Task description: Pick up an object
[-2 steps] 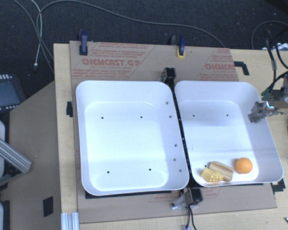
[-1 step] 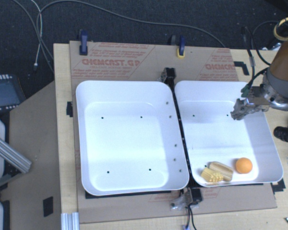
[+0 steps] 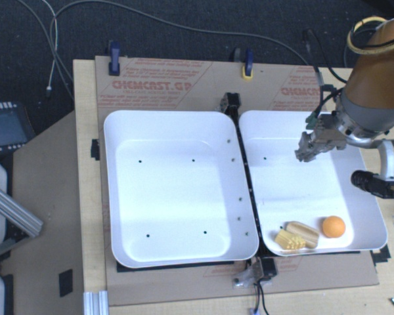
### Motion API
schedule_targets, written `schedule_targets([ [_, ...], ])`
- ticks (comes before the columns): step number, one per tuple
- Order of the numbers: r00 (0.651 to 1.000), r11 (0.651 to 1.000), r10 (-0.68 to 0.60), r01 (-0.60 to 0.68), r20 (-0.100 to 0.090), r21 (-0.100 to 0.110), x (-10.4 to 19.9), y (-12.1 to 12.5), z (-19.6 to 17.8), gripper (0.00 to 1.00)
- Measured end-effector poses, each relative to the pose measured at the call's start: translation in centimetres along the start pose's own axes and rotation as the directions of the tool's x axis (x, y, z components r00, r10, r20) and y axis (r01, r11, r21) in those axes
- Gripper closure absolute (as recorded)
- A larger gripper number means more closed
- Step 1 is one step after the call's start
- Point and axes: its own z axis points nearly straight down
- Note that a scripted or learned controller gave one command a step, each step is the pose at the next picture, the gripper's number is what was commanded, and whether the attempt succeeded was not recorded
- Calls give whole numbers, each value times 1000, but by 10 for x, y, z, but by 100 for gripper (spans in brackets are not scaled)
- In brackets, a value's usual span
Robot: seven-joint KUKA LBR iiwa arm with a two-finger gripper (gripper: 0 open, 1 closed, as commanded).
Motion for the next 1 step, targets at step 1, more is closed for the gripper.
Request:
schedule_targets([
  [1, 1000, 1000, 1, -1, 0, 2, 48, 1, 10, 100],
])
